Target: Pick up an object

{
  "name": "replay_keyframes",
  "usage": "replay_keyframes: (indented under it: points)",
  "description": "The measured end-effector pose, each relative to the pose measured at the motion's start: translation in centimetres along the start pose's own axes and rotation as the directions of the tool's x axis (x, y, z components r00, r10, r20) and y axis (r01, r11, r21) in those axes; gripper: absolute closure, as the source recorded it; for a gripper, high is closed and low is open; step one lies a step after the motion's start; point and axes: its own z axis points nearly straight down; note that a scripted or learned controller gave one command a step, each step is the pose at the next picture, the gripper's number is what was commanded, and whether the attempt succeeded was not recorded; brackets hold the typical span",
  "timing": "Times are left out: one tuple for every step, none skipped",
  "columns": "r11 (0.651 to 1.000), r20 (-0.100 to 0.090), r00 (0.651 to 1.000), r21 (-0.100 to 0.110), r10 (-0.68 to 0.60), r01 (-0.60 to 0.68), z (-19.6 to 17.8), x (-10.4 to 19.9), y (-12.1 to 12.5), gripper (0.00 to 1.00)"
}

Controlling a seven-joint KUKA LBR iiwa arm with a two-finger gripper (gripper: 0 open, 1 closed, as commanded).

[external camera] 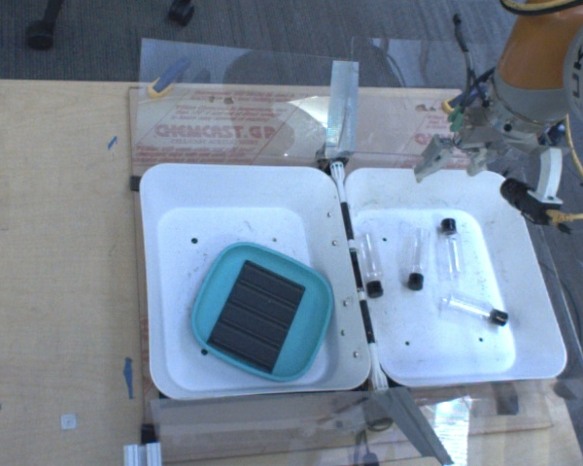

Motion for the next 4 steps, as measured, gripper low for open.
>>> replay_keyframes:
  points:
    - [1.000,-0.004,1.000,0.006,-0.027,0.027,7.1,-6.5,-2.2,0.00]
    - [0.996,-0.008,0.996,-0.001,-0.092,0.092,12.6,-8.5,-6.4,0.00]
    - [0.990,-0.006,0.990,0.005,-0.141,0.141,13.1,-3.7,-9.0,0.00]
    - [0.982,-0.002,0.982,-0.002,-0.191,0.191,13.1,-0.9,-11.1,0.00]
